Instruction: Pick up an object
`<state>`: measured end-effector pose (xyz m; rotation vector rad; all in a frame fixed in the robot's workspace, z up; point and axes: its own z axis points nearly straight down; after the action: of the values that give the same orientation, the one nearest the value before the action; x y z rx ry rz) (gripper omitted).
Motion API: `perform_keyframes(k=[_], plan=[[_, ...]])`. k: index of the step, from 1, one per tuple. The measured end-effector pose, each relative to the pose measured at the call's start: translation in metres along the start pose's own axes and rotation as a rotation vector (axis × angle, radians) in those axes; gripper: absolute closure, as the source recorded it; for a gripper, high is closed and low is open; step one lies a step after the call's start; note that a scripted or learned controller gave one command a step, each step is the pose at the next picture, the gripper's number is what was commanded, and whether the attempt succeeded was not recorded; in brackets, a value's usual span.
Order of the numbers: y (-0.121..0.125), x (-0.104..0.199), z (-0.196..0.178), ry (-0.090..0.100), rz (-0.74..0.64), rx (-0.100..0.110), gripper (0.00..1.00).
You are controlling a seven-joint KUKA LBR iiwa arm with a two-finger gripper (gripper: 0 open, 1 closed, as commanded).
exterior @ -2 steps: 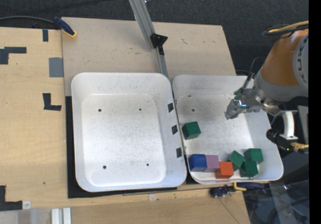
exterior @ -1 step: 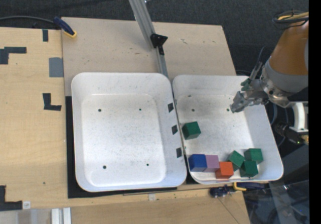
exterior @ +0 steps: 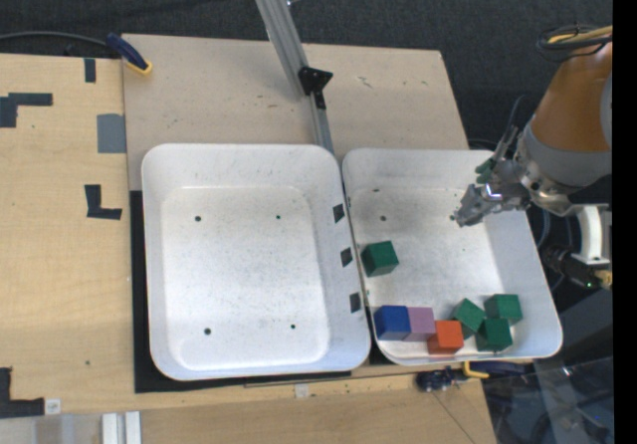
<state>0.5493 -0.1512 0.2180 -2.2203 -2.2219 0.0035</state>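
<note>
Several small blocks lie in the right bin (exterior: pixel 418 161). A green cube (exterior: pixel 379 257) sits alone near the bin's left wall. Along the front edge there is a row: a blue cube (exterior: pixel 392 321), a purple cube (exterior: pixel 421 320), an orange cube (exterior: pixel 447 335) and three green blocks (exterior: pixel 490 321) bunched at the front right corner. My gripper (exterior: pixel 476 207) hangs over the right side of this bin, well behind the row and to the right of the lone green cube. I see nothing in it.
The left bin (exterior: pixel 239 158) stands beside the right one, with black clips (exterior: pixel 345 256) along the shared wall. A slanted metal post (exterior: pixel 284 29) rises behind the bins. A blue and yellow tool (exterior: pixel 129 52) lies at the bench's far left.
</note>
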Motion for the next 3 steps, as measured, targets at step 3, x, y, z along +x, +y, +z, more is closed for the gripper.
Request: perform_keyframes(k=[3], plan=[[-0.012,0.162,0.005,0.003,-0.006,0.001,1.0]])
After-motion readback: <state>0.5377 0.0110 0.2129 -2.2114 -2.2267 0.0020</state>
